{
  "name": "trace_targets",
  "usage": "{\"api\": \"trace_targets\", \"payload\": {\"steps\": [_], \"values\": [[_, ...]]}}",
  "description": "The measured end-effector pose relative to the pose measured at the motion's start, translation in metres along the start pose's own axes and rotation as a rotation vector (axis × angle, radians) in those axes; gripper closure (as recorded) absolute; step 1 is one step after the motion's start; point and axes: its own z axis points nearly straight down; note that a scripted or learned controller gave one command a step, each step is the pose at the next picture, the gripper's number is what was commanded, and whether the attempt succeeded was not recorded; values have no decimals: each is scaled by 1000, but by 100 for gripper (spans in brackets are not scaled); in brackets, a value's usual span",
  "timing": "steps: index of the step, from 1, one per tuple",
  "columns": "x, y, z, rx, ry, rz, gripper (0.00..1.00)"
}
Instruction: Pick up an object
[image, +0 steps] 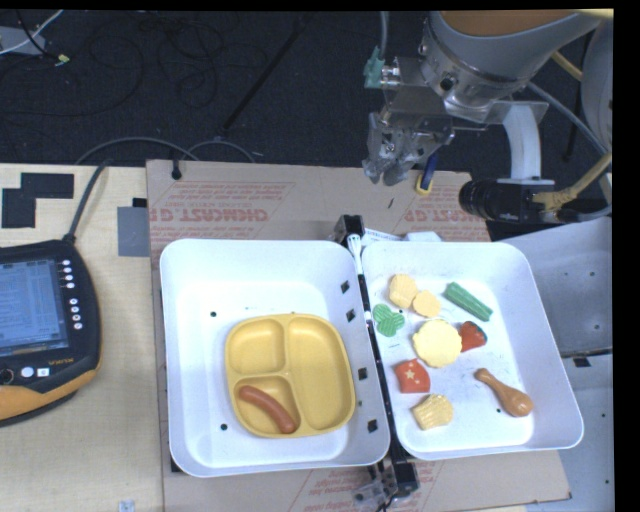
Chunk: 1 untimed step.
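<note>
White bins sit side by side on your bench (120, 400), on a cardboard sheet (250, 200).

Nearest you, in the left bin (200, 270), there's a yellow tray (290, 375) with three compartments. A sausage (266, 409) lies at a slant in the near compartment. The other two compartments hold nothing.

The right bin (540, 290) holds the loose toy food. At the near end there's a ridged yellow chip (432, 410), and a drumstick (503, 391) off toward the right wall. A red piece (412, 376) is just behind the chip. The round yellow disc (437, 343) sits mid-bin, with a second red piece (472, 335) touching its right edge. A green ridged piece (387, 321) lies by the divider between the bins. Behind those are two pale yellow bits (403, 291), (427, 303) touching each other, and a green stick (468, 301) lying at a slant to their right.

To the left on the bench, a pendant (40, 325) with a screen and orange edge rests well apart from the bins.

Farthest back, your claw (395, 165) hangs above the cardboard beyond the far rim of the right bin, clear of every item. Nothing shows between its fingers; you cannot tell how wide they stand from this angle. The grey arm (490, 50) comes in from the upper right, with cables trailing on the dark floor (200, 80) behind.
</note>
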Motion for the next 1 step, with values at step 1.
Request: {"api": "trace_targets", "payload": {"steps": [1], "values": [[0,-89,35,24,-5,2,100]]}}
